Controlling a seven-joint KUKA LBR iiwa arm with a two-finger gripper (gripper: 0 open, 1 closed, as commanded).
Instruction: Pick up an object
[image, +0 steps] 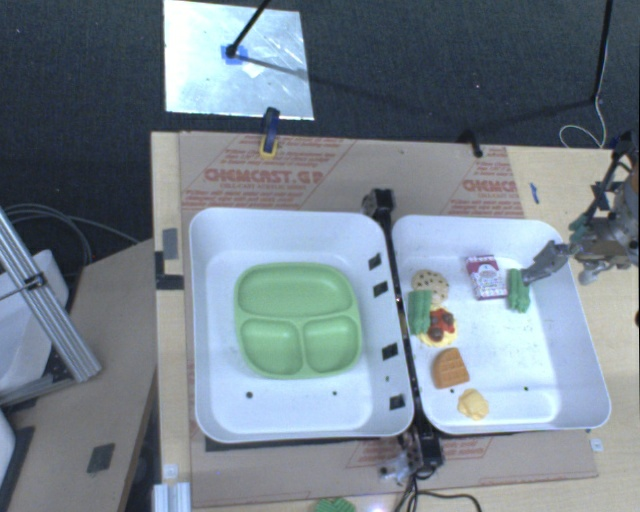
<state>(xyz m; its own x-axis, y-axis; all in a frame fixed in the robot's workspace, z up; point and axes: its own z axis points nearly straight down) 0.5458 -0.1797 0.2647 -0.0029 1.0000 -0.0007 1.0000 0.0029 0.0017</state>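
Note:
The right bin (580, 350) holds several toy food pieces. A red and white box (485, 277) lies near its back, with a green piece (517, 291) just to its right. A chocolate-chip cookie (430, 281), a second green piece (418, 310) and a yellow piece with red spots (439, 326) sit by the bin's left wall. Nearer the front lie an orange bread-like piece (450, 368) and a small yellow piece (473, 404). My gripper (537, 268) reaches in from the right, its tip just above and to the right of the green piece beside the box. Nothing is seen held in it.
The left bin (215, 400) holds a light green divided plate (298, 318). Black clips run along the seam between the bins (385, 300). The arm's wrist (603, 240) hangs over the right bin's far right rim. A metal frame (40, 300) stands at the left.

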